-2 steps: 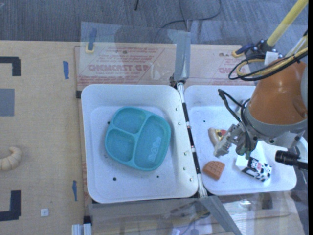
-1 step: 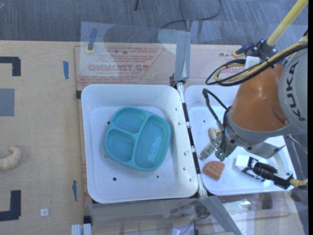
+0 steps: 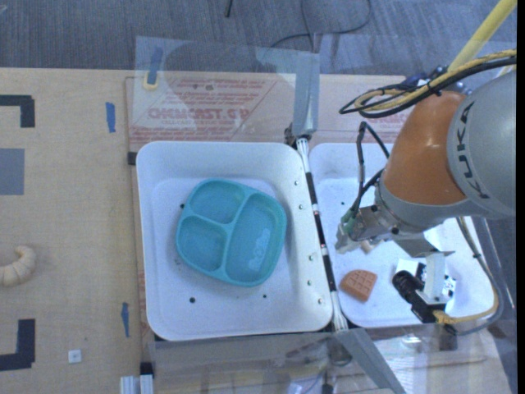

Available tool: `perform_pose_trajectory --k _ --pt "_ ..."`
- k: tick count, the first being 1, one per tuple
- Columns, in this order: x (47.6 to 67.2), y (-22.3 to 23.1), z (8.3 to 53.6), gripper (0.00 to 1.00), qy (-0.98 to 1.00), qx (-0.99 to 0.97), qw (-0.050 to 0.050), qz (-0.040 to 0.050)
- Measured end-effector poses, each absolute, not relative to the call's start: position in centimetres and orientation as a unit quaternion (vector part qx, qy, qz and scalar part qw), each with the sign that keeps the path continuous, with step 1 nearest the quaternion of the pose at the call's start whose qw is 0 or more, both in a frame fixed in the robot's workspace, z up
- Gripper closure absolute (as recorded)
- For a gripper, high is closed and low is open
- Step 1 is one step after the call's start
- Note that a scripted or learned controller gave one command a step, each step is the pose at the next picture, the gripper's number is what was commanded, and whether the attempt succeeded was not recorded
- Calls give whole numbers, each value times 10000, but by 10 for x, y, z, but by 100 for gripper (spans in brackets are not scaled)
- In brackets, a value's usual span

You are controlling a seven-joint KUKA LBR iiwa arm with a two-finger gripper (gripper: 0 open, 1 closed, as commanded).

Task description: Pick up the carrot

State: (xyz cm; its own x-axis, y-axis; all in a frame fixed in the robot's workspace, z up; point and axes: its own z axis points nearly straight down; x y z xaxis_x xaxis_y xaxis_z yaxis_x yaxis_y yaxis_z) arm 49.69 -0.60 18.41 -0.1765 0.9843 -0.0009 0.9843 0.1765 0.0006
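End effector [image 3: 354, 235] low in right bin [image 3: 328, 167], grip state indiscernible, orange waffle-like piece [image 3: 358, 284] just below, teal plate [image 3: 231, 232] in left bin [image 3: 156, 245]

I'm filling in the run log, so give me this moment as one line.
arm: over right bin | gripper: above orange waffle-like piece, fingers unclear | left bin: teal divided plate | carrot: not identified

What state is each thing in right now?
Teal divided plate: upright in the left bin, compartments bare.
Orange waffle-like piece: lying flat on the right bin floor, untouched.
End effector: hanging above the right bin, nothing visibly held.
Croissant: on the bench.
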Motion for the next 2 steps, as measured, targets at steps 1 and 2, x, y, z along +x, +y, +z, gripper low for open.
perform_pose_trajectory --k 1,2 --pt "479 -66 184 100 7101 7041 -11 -6" --pt "487 -119 299 100 7767 6299 13 0"
